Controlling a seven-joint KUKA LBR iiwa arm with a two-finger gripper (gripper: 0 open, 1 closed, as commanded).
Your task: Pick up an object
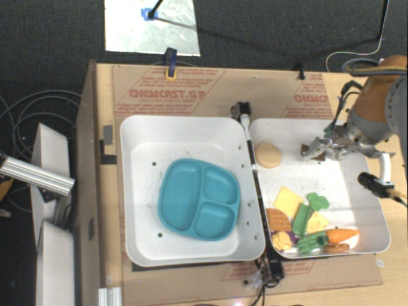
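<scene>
Hovering at the upper right of the frame, the gripper [315,149] is hanging over the right bin [382,234]; its pincer state, I cannot tell. Toy foods [306,225] are lying heaped lower down, a tan bun [268,155] apart, a blue tray [199,198] filling the left bin [137,171].

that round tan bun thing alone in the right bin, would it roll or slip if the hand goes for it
Probably. The tan bun looks domed and smooth, so it may skid or roll if nudged. It sits apart near the right bin wall, which could stop it. Likely light plastic.
</scene>
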